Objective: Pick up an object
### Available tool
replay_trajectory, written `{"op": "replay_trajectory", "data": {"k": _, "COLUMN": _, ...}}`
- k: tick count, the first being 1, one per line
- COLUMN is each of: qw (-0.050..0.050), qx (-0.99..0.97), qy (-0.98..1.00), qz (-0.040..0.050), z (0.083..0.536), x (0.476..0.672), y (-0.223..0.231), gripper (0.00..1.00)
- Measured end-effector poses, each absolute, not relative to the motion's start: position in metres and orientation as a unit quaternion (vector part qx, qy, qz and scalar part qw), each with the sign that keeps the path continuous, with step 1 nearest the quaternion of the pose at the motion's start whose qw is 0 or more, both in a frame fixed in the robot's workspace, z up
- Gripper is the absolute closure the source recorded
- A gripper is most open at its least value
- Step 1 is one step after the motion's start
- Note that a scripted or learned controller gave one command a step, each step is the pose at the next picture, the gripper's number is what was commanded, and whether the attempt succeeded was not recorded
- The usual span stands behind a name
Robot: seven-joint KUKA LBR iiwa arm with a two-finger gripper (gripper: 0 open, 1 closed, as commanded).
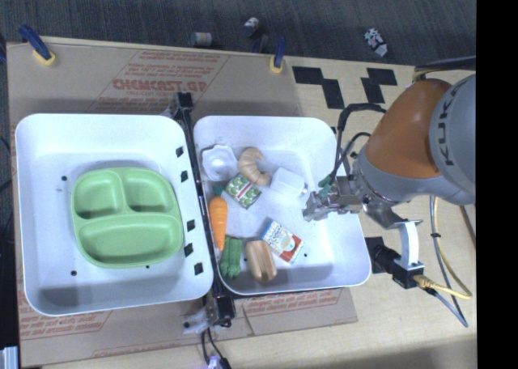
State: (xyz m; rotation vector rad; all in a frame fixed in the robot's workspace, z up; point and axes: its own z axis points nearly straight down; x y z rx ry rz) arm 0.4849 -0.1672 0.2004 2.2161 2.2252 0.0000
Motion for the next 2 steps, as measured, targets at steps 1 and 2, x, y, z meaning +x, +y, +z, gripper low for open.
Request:
{"op": "replay_trajectory", "data": {"k": 1, "qw": 0.002, "qx": 0.705, "qy": 0.709, "qz": 0.0003, "z": 0.209, "x": 0.478, "y": -0.174, "gripper": 1.0}}
{"op": "replay_trajectory", "data": {"k": 2, "qw": 0.001, "qx": 0.705, "qy": 0.709, "qz": 0.0008, "z": 0.255, "x": 0.518, "y": -0.136, "gripper": 1.0}}
